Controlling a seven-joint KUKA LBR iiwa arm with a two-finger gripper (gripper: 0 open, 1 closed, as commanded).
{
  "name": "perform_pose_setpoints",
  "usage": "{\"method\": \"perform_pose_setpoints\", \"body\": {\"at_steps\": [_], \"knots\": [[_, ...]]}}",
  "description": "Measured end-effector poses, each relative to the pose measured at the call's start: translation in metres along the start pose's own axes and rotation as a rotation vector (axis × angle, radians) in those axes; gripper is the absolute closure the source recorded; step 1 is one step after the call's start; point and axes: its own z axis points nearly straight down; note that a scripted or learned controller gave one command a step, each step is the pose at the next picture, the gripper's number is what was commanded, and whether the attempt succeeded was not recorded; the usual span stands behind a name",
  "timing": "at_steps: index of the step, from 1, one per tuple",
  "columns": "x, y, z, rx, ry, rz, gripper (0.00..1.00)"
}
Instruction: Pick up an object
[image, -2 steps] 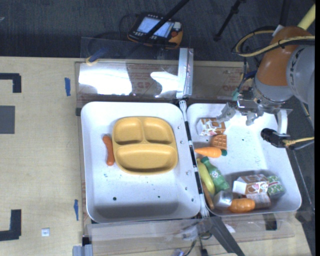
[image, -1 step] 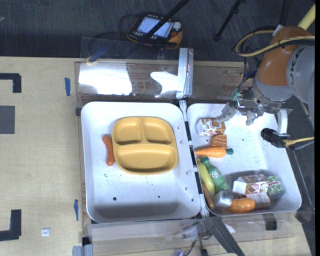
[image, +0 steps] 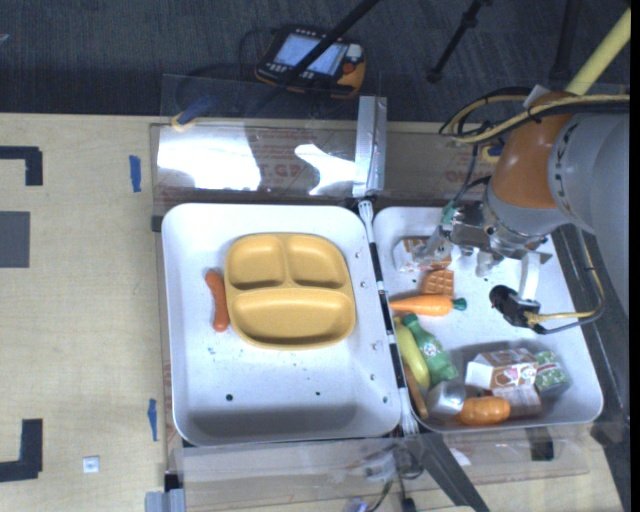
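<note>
Pick not yet made: arm over right bin, nothing lifted.

Desk (image: 70, 300) carries two white bins side by side. Left bin (image: 200, 400) holds a yellow divided tray (image: 288, 290) with an orange sausage-shaped toy (image: 218, 300) just beside its left edge. Right bin (image: 570, 330) holds the clutter. Arm's gripper (image: 478, 245) hangs low over that bin's upper part; whether the jaws are apart or together I cannot tell, and nothing shows held. Judged: reach under way, grasp and lift both left to do. Nearest likely target is the toy carrot (image: 425, 305), lying flat just below the gripper, long axis roughly left-right, green end toward the right, orange tip toward the bins' shared wall. Below it: banana (image: 413, 362), packaged items (image: 515, 378).
</note>
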Motion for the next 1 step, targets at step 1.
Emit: {"method": "perform_pose_setpoints", "body": {"at_steps": [1], "knots": [[0.0010,-0.0552,0.0245,0.026,0.000,-0.061,0.00]]}}
